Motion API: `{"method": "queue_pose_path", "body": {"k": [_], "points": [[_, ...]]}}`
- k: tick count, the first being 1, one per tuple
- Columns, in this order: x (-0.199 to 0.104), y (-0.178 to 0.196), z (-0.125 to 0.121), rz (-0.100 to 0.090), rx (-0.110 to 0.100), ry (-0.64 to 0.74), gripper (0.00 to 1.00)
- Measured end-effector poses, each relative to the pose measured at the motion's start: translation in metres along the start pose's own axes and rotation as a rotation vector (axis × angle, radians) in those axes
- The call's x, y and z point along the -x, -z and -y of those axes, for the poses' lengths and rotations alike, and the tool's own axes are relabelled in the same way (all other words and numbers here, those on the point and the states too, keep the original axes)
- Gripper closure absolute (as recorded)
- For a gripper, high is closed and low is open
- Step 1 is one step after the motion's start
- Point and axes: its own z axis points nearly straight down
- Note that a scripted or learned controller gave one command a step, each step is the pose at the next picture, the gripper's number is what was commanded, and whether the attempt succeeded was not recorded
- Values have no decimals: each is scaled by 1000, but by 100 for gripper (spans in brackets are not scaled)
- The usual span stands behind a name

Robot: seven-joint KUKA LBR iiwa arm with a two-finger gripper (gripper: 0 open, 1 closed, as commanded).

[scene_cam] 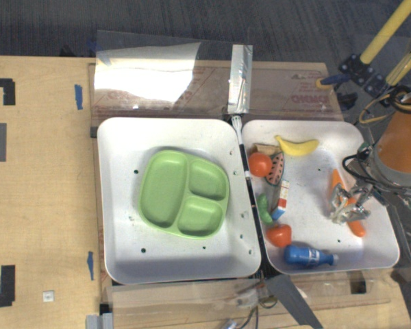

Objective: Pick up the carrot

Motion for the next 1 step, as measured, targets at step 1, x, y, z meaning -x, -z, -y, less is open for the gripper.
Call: {"method": "queue_pose_path", "body": {"k": [1], "points": [[56,-13,23,-10,2,-373,100]]}}
